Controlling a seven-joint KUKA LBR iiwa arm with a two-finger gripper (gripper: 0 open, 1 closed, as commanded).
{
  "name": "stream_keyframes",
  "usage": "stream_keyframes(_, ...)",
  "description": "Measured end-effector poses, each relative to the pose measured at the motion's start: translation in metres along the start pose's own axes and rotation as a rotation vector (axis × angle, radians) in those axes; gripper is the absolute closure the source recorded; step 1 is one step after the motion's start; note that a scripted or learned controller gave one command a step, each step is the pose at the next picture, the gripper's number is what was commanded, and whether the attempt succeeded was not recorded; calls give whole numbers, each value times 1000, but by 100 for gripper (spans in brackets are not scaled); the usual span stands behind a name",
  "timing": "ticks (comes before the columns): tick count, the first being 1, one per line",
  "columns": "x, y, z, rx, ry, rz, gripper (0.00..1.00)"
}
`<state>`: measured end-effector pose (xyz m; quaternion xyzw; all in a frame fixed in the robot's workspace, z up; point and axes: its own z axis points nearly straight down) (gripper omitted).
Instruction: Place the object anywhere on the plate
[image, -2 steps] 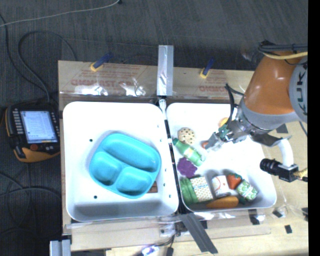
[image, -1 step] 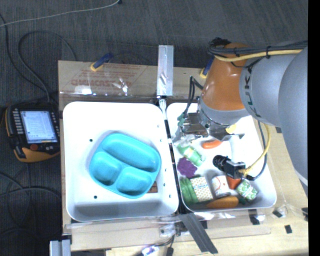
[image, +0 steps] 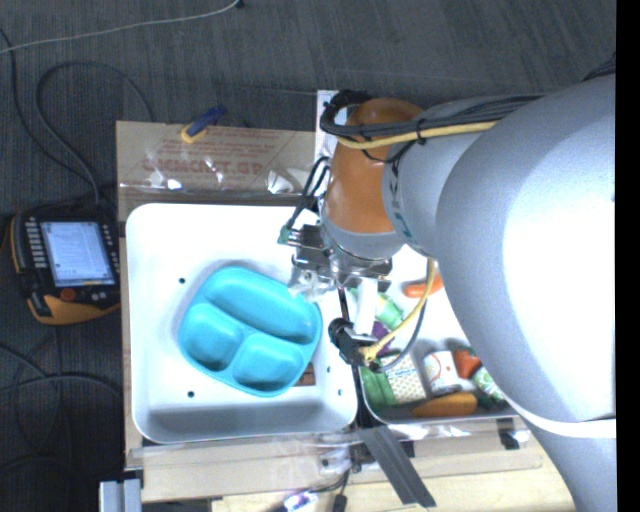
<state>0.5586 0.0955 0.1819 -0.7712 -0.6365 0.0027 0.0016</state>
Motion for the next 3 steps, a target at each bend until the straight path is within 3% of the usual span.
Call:
stream_keyframes(1,0,0,0,0,0,0,0)
stream_keyframes(2,40,-17,2,-2,-3,-107,0)
stream_keyframes(3,100,39,81,-15,2,-432,0)
